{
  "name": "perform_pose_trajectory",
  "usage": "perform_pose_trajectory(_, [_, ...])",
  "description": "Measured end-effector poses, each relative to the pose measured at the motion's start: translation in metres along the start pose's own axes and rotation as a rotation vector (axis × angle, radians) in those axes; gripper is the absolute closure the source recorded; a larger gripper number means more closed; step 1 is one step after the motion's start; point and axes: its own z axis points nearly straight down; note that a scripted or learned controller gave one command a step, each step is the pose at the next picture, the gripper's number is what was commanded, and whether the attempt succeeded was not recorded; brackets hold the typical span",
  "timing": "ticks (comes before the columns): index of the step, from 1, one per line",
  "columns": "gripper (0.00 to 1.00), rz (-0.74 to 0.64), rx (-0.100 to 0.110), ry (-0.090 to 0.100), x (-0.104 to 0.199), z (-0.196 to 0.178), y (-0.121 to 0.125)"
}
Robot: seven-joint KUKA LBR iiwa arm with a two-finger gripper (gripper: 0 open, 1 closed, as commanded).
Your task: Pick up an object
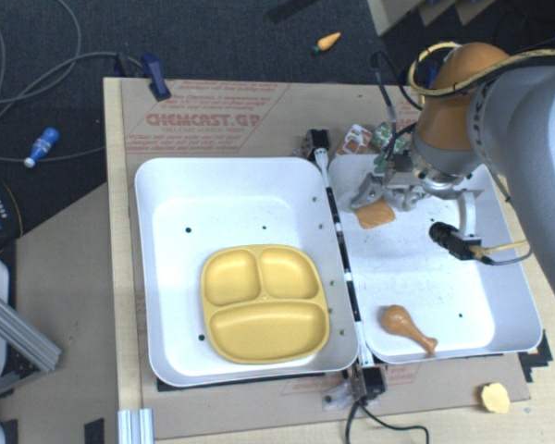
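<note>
Lying flat: tan toast-like piece (376,215)

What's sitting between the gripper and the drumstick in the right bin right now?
In the camera view, only bare white bin floor lies between the gripper and the drumstick. The tan piece sits right beneath the gripper, at that stretch's upper end.

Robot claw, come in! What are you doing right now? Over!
Gripper low in right bin, over the tan food piece; grasp not confirmed. Toy drumstick lies apart, near front. Yellow tray in left bin.
</note>
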Motion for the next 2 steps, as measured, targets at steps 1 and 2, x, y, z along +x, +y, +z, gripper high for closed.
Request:
perform_pose_trajectory(1, [0.0,-0.001,-0.002,0.0,0.004,0.0,0.002])
perform_pose_trajectory(2, [1.0,-0.001,-0.007,-0.001,0.004,-0.012,0.004])
